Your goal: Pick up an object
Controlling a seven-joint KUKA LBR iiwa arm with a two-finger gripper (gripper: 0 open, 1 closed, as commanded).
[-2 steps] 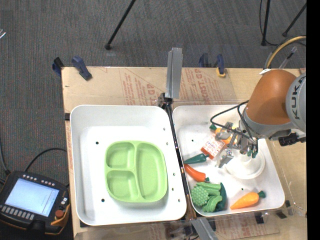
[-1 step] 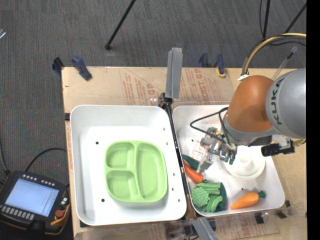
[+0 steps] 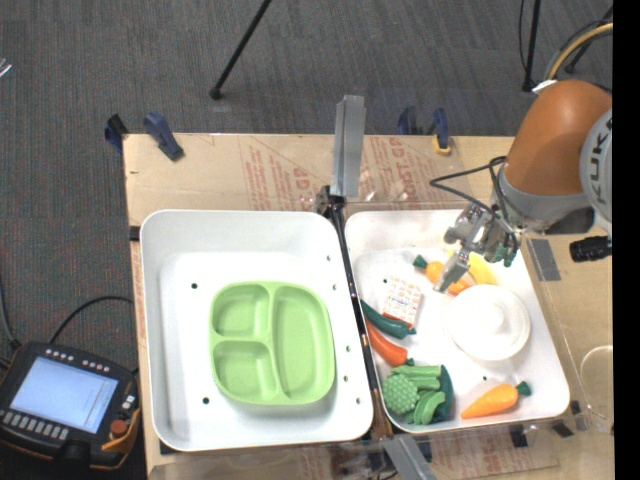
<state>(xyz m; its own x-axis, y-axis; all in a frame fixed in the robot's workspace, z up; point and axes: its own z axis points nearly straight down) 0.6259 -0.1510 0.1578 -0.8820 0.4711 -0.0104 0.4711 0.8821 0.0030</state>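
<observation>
While the task names no single object, the nearest candidates are the small orange and yellow toy pieces (image 3: 452,273) lying at the back of the right white bin (image 3: 553,343), directly beneath the claw (image 3: 458,266) and partly hidden by it. Whether the claw is touching them, or is released or clenched, cannot be told from this slanted view. Just in front of the claw sits a round white plastic lid (image 3: 490,321), and to its left-front lies a small white card box with red print (image 3: 402,303). Farther forward are a plastic carrot (image 3: 491,400), a cluster of green toy vegetables (image 3: 418,390), and a red-orange chilli pepper (image 3: 387,346) along the bin's left wall. Well to the claw's left, the left white bin (image 3: 170,268) holds a light green three-compartment tray (image 3: 271,343).
</observation>
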